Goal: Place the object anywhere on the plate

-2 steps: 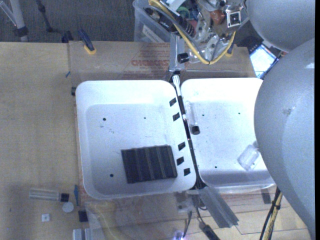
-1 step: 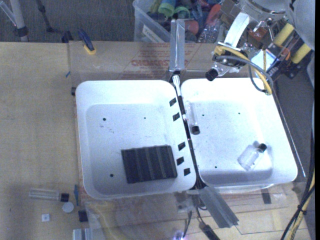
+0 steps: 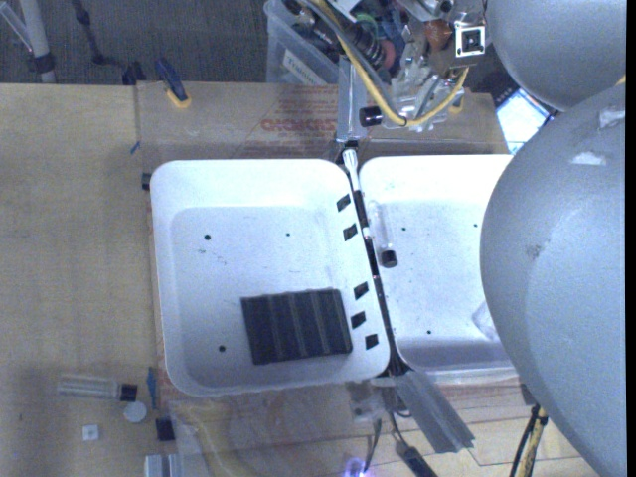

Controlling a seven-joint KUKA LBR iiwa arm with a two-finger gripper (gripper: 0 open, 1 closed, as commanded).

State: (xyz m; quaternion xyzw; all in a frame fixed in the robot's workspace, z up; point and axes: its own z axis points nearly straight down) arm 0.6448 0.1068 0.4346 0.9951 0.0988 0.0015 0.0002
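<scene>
Grey arm (image 3: 566, 266) looms; tool (image 3: 417, 107) well apart from black plate (image 3: 296, 325).

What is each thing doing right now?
Black ridged plate: lying flat in the left bin, nothing on it.
Right bin: partly covered by the grey arm.
Gripper: above the bins' far edge.

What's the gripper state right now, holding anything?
Gripper: up above the far edge of the bins, finger state cannot be told; nothing visibly held.
</scene>
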